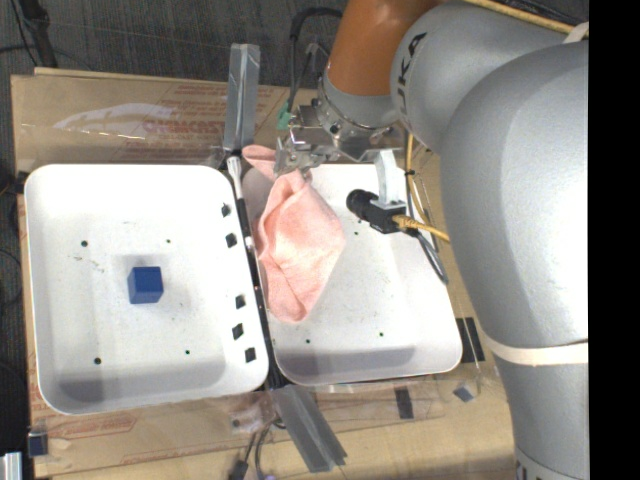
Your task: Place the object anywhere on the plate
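A pink cloth (297,240) hangs in a long fold over the left side of the right bin (400,308), its lower end touching the bin floor near the divider. Its bunched top is pinched between the fingers of my gripper (295,160), which is shut on it at the bin's far left corner. A bit of pink sticks out to the left of the fingers. A small blue cube (146,284) rests on the floor of the left bin (60,218), well away from the gripper.
The grey arm with its orange band (375,28) fills the right and upper right. A black cable fitting (372,211) juts over the right bin. A grey metal post (240,98) stands at the far end of the divider between the bins.
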Action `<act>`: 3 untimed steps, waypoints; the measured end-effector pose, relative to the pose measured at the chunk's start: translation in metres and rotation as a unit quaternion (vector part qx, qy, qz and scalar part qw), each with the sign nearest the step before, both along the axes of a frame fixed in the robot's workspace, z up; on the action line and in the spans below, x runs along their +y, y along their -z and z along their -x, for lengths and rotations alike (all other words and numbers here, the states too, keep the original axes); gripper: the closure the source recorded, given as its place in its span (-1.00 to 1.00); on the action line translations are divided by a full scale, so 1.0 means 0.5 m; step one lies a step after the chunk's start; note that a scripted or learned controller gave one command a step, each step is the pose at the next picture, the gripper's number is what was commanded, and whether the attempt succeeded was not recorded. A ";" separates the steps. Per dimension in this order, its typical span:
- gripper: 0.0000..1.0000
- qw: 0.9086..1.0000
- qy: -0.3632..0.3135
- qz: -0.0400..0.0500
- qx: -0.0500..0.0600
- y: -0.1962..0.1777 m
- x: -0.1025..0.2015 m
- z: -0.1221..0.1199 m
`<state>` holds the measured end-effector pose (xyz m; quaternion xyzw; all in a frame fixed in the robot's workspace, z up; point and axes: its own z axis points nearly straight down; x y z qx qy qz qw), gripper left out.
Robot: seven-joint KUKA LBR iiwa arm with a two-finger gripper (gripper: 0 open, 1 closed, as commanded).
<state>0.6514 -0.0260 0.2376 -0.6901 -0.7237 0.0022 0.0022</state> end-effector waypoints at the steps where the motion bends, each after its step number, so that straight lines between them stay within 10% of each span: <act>1: 1.00 1.000 -0.004 0.000 0.000 0.012 0.005 0.000; 2: 1.00 0.979 -0.206 -0.001 0.000 0.019 0.063 0.079; 3: 1.00 0.917 -0.398 -0.002 0.000 0.038 0.144 0.145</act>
